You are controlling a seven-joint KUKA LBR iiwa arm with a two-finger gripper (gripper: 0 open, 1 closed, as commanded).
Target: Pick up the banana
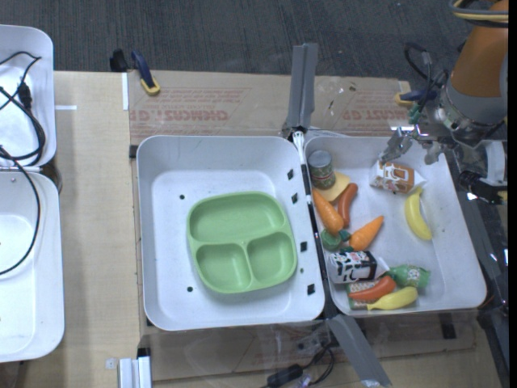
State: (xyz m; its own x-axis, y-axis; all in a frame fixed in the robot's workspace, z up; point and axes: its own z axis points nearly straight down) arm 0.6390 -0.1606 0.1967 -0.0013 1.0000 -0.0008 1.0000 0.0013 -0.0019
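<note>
- The banana [417, 214] lies loose on the floor of the right bin [452, 285], over toward its right side, running top to bottom with a slight curve.
- The gripper [401, 142] hangs at the bin's upper right corner, up and a little left of the banana and well short of it.
- Its jaws: cannot tell from this angle whether they are apart or together, and nothing shows between them.
- Just beside the banana's upper end sits a small clear packet [393, 177] with an orange label, so that's the neighbour to steer clear of.
- The carrots [365, 234], can [321, 168] and carton [353, 266] crowd the bin's left half, well apart from the target, which is good news.
- The green tray [241, 239] sits in the left bin [157, 217], out of play.
- To do this well, I'd judge: slide over the banana's middle, turn the wrist so the closing line crosses its short width, and come straight down.
- Grip at mid-body; an end grab on that smooth curve would likely slip or swing.
- Watch the right wall of the bin on the descent.
</note>
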